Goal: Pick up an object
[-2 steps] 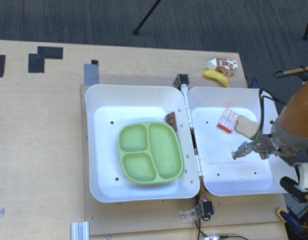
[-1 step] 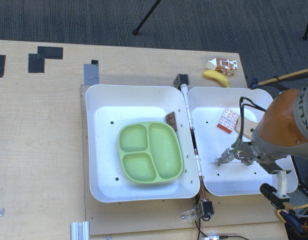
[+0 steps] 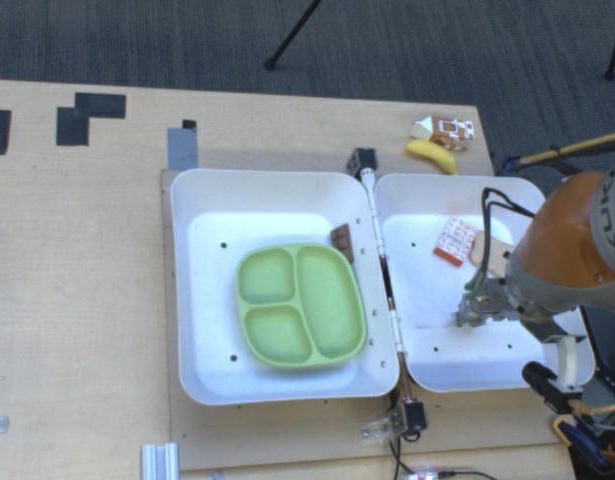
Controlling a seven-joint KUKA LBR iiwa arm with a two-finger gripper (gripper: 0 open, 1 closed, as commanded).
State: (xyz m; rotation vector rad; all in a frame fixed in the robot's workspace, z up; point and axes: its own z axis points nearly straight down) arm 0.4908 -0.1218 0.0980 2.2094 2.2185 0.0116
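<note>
The arm reached in from the right, its orange band (image 3: 577, 233) hanging over the right bin (image 3: 427, 363), and the gripper (image 3: 474, 311) sat low over that bin's floor, near its middle. From above, the wrist hid most of the tool, so whether it was released or clenched could not be told, and nothing could be seen held in it.

The nearest candidate for the pick was a small red-and-white packet (image 3: 454, 240), lying flat in the upper part of the right bin, near the gripper but apart from it. A pale object (image 3: 479, 250) lay just beside the packet, partly hidden by the arm and too obscured to name. In the left bin (image 3: 202, 298) a green divided tray (image 3: 300, 306) lay flat, with a small brown item (image 3: 341, 236) just beside its upper right corner, against the bin wall. A banana (image 3: 431, 154) and a small carton (image 3: 445, 129) rested on the worktop (image 3: 77, 298) beyond the bins.

By this showing, the task looked barely begun: the arm had been brought down into the right bin, but no object had left its resting place. A grasp, a lift, and proof that something had come up with the gripper all seemed yet to come.
</note>
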